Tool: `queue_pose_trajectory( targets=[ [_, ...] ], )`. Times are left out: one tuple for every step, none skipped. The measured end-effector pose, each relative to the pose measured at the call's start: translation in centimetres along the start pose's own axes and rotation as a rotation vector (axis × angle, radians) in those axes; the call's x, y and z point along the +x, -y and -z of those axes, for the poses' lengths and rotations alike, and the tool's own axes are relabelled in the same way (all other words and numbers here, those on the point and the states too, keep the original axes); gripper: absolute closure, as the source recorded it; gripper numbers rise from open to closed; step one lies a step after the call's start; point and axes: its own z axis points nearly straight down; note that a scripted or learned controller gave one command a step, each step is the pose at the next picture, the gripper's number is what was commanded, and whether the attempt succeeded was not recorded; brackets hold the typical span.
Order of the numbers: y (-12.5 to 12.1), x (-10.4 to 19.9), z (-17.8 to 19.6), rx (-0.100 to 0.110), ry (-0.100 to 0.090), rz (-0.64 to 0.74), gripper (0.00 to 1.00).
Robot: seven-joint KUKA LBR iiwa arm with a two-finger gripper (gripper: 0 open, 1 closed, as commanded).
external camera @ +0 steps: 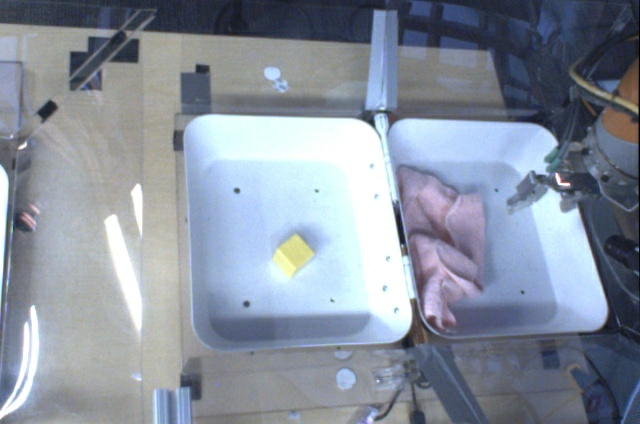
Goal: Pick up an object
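Two bins below, my claw (pixel 527 192), fingers' state unclear, hangs beside the cloth (pixel 445 242); next I must descend onto it.

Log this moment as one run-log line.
gripper: over right bin, holding nothing | pink cloth: right bin, left side | yellow block: left bin

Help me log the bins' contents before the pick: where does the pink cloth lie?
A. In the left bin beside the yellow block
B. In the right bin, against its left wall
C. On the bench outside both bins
B: the cloth lies bunched along the right bin's left wall; the block sits alone in the left bin.
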Motion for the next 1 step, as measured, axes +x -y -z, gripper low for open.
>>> queue_pose_trajectory(
  targets=[
    [-0.91,5.41,-8.77,-0.006,0.001,-0.038,0.0]
  ],
)
